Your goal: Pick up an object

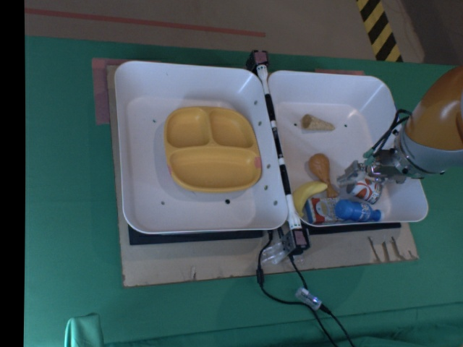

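My gripper [364, 173] hangs low over the front right part of the right bin [289, 92], right above a red and white can [364, 190] that lies on the bin floor. The can is partly covered by the gripper, and I cannot see whether it is touched. Just in front of the can lies a blue bottle [356, 210]. Left of it are a small red and white item [313, 210] and a yellow banana [307, 192]. A brown drumstick [320, 168] lies left of the gripper. A tan cone-shaped piece [317, 123] rests toward the back.
The left bin [145, 92] holds a yellow divided plate [212, 149]. A black hinge strip [275, 136] runs between the bins. Cables [289, 280] trail off the bench front. The arm's orange band [438, 114] fills the right side above the bin's right wall.
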`<state>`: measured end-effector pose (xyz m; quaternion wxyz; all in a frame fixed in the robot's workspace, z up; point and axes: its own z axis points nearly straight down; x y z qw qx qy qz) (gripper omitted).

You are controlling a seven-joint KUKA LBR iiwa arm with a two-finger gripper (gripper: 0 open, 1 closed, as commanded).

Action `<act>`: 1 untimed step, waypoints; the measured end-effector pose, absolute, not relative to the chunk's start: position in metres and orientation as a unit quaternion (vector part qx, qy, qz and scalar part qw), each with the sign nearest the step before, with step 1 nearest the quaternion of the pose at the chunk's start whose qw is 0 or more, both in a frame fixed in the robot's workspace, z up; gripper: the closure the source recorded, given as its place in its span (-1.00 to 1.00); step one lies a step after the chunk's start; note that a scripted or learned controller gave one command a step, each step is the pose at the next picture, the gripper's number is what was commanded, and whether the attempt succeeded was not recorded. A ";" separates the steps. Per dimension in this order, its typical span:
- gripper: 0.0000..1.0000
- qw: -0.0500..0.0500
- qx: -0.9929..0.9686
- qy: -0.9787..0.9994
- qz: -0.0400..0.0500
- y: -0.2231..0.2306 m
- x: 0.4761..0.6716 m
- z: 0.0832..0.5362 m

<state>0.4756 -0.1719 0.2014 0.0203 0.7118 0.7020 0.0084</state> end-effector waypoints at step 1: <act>1.00 0.006 0.709 0.705 0.002 -0.154 0.489 0.343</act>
